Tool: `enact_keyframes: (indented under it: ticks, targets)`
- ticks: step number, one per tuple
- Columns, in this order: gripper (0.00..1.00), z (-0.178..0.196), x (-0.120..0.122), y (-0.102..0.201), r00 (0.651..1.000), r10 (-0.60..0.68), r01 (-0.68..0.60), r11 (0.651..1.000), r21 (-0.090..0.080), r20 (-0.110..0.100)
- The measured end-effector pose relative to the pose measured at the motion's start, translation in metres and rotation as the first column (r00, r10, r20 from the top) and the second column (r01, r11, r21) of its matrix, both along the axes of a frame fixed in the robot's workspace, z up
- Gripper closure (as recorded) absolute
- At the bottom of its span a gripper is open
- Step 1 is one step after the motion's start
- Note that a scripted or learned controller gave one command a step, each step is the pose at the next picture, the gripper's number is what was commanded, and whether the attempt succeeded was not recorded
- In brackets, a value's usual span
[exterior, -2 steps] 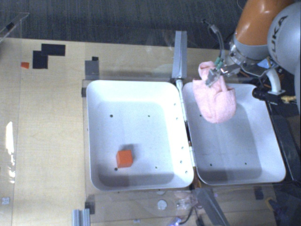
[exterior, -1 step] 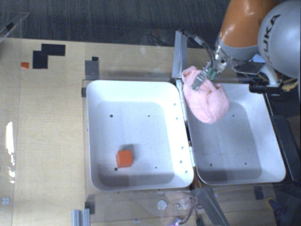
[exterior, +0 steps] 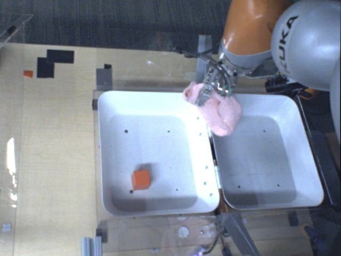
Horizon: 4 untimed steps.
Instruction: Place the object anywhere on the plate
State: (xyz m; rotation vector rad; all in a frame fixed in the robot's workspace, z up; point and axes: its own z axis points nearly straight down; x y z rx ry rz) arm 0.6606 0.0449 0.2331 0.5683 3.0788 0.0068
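Pink flat plate [exterior: 219, 112], soft-looking and tilted, hangs pinched between the fingers of the two-finger gripper [exterior: 213, 89] above the divide between the bins. Small orange block [exterior: 141, 180] lies low in the left white bin [exterior: 112, 143], well apart.

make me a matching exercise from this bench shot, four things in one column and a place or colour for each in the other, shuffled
Things:
1. orange block
2. pink plate
3. gripper
4. left bin

Places or colours:
A. tilted above the rims where the two bins meet, at their far end
B. white, holding the small block
C. on the floor of the left bin, near its front
D. at the pink plate's upper edge, below the orange band

Pairs: 1-C, 2-A, 3-D, 4-B
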Motion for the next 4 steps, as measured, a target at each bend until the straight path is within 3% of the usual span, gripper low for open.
enact_keyframes:
  ticks: [1,3,4]
  targets:
    - [1.0,0.003,0.008,0.059,0.933,0.359,-0.359,0.933,-0.003,0.004]
    - [1.0,0.001,-0.002,0.162,0.932,0.362,-0.362,0.932,-0.001,0.001]
    - [0.0,0.001,-0.001,0.162,0.932,0.362,-0.362,0.932,-0.001,0.002]
